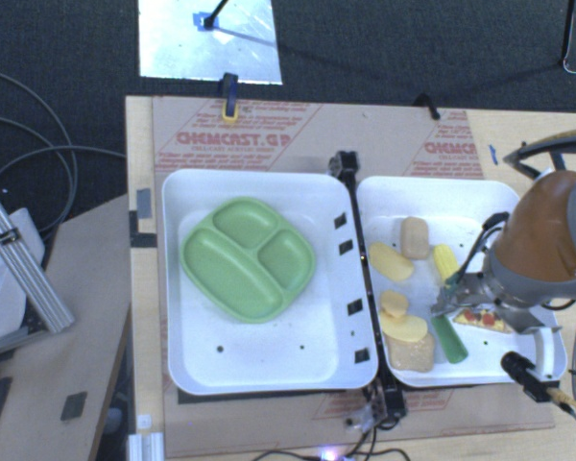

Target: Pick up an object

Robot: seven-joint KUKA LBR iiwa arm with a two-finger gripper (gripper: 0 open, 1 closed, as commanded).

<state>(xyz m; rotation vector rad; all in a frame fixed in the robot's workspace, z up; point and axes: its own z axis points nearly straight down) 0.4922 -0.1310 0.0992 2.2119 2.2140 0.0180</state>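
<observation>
The right bin holds several toy foods. A beige bread piece, a yellow wedge and a small corn cob lie in its upper half. Lower down lie two yellow pieces, a beige block, a green stick and a pizza slice. My gripper reaches in from the right and sits low in the bin, just above the green stick's top end and beside the pizza slice. The arm's grey and orange wrist hides the bin's right part.
The left bin holds a green divided plate. A black clip rail runs between the two bins. Cardboard lies beneath them, and a metal sheet lies behind the bench.
</observation>
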